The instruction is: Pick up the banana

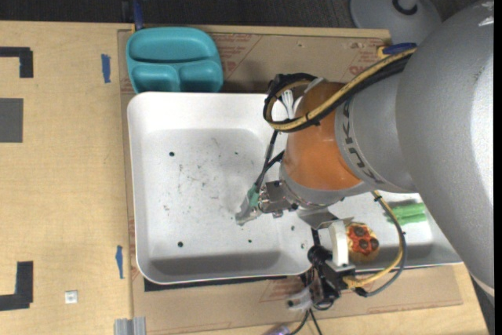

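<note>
Looming nearest the lens, the grey KUKA arm (447,114) is reaching in from the right and covering most of the right white bin (420,243). Its orange band (318,145) is sitting just above the wrist, with yellow and black cables (345,94) looping across it. Below the band, the gripper (252,208) is hanging low over the left white bin (180,169), close to that bin's right side. It is showing as a small metallic tip with a touch of green, too blurred to tell whether it is spread or closed, or whether it is pinching anything.

Where the banana is lying, and how it is looking, cannot be told. Peeking out beside the arm in the right bin are a green object (408,212) and a round orange-red object (362,242), neither one clear enough to name. A teal divided tray (174,59) is resting just beyond the left bin's far edge, on the tan bench (63,169).
</note>
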You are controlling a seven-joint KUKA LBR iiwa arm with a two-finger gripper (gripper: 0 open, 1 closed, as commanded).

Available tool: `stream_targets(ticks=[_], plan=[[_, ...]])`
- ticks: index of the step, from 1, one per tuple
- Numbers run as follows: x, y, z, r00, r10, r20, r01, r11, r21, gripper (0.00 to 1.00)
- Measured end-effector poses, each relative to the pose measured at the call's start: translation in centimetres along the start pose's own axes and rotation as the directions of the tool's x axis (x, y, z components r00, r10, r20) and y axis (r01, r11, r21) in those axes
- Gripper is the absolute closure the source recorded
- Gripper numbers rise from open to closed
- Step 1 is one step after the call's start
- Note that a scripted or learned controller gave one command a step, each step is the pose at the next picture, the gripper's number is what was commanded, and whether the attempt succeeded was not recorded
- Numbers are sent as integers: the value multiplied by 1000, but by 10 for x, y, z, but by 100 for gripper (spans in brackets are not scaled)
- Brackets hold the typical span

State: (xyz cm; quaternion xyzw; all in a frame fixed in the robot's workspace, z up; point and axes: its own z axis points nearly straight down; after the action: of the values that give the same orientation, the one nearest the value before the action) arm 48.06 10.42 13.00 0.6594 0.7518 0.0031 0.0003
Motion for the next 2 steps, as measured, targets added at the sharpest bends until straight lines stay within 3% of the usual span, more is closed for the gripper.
stream_targets(ticks=[1,2], plan=[[78,8,-9,857,515,6,-515,857,4,0],[119,14,45,906,423,5,-423,906,3,0]])
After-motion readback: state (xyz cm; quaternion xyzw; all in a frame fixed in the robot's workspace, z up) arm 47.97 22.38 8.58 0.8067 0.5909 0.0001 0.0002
